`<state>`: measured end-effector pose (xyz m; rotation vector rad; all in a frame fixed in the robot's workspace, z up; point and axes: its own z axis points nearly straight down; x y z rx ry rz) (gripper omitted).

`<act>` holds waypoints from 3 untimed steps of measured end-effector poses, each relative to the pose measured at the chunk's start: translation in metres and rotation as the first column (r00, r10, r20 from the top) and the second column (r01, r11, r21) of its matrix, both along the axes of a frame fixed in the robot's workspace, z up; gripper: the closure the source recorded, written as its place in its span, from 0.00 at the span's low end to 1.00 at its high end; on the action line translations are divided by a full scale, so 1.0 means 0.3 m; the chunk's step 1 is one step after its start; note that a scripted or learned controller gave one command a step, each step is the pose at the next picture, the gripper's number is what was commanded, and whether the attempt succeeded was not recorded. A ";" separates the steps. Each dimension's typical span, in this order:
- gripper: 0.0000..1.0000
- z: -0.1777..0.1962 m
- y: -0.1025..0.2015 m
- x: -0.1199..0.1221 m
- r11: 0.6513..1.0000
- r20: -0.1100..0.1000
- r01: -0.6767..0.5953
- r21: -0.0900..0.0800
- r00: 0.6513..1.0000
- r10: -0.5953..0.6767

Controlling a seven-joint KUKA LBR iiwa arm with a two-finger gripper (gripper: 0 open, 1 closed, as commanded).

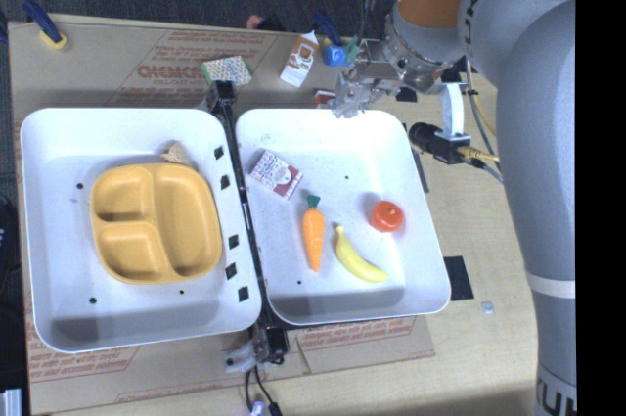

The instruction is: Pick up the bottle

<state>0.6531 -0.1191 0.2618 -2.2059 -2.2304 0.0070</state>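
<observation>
My gripper [349, 100] hangs over the back rim of the right bin [421, 208], near its middle. It points down from the grey wrist with the orange band. In the right bin lie a small red-and-white packet [275, 173], a carrot [313, 237], a yellow banana [358, 259] and a red-orange round fruit [386, 215]. All of these lie toward the front of the bin, well apart from the gripper.
The left bin [49, 208] holds a yellow divided plate [155, 221]. Behind the bins on the cardboard lie a small carton [300, 60], a green patterned packet [227, 69] and a blue object [335, 55]. Cables and a black fitting [437, 143] hang by the right bin's right edge.
</observation>
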 end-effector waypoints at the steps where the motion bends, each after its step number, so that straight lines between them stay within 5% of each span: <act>1: 1.00 -0.075 0.198 -0.319 1.000 0.001 0.022 0.000 1.000 -0.022; 2: 1.00 -0.067 0.339 -0.556 0.998 0.001 0.058 0.000 0.998 -0.058; 3: 1.00 -0.236 0.488 -0.591 0.997 0.001 0.081 0.000 0.997 -0.081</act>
